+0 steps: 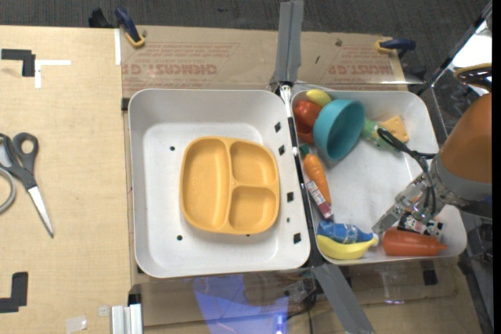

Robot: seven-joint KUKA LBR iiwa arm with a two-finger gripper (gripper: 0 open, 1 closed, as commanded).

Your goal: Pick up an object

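The gripper [403,209] sat low in the right bin [356,192], near its front right corner, right above a smooth orange carrot-shaped toy [413,244] lying flat along the front wall. Honestly couldn't tell if the fingers were apart or closed, and nothing showed between them.

Just left of that carrot were a yellow banana [344,249] and a blue crumpled thing [344,231] touching it. Up the bin's left wall lay a second, smaller carrot [314,166] and a slim red marker-like stick [319,194]. At the back, one glossy teal funnel-shaped cup [338,127] lay on its side, leaning on a red round piece [306,113] and a yellow one [317,97]; a tan wedge [394,127] sat to its right.

The left bin [149,192] held one orange plastic plate [230,185] with three compartments. One pair of scissors [27,176] lay on the wooden bench, well apart.
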